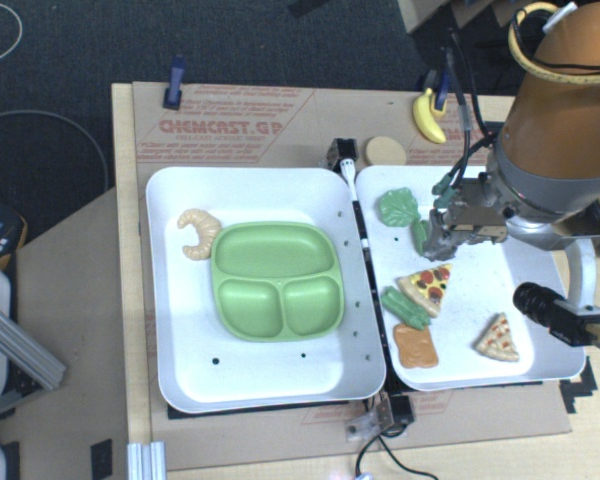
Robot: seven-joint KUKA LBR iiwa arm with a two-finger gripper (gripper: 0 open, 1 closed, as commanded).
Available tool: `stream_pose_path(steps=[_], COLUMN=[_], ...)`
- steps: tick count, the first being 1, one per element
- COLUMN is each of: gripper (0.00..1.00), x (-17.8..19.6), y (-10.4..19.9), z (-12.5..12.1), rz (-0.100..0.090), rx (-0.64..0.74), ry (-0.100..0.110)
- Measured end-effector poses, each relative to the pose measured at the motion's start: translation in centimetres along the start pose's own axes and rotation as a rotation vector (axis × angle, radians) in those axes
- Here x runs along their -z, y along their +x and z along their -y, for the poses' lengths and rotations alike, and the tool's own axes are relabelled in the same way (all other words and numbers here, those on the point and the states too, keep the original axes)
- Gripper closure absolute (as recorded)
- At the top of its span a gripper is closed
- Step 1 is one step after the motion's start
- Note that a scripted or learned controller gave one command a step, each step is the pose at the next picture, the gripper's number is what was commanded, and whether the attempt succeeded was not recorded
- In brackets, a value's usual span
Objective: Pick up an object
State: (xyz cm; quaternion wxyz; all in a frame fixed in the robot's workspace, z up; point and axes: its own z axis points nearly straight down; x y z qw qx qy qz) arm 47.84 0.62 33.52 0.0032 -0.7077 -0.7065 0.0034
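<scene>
Where dark carpet (70,28) surrounds the cardboard-topped tabletop (230,118): pincer (438,246) low in right bin (550,368), grip state impossible to tell, just above pizza slice (427,288); green tray (277,280) in left bin (180,358).

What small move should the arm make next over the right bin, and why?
Probably a short descent. The gripper sits low over the right bin, just above the pizza slice, with a green leafy piece up-left of it. Nothing is visibly between its fingers, so lowering onto the slice seems the likeliest next step.
</scene>
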Motion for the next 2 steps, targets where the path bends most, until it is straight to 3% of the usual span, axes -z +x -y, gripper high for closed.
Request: stream_pose_path(steps=[1,2], gripper=[1.0,1.0], x=[-0.6,1.9], y=[-0.9,4.1], z=[-0.1,-0.1], rz=[0.0,-0.002], rx=[0.0,0.008], ry=[-0.006,-0.013])
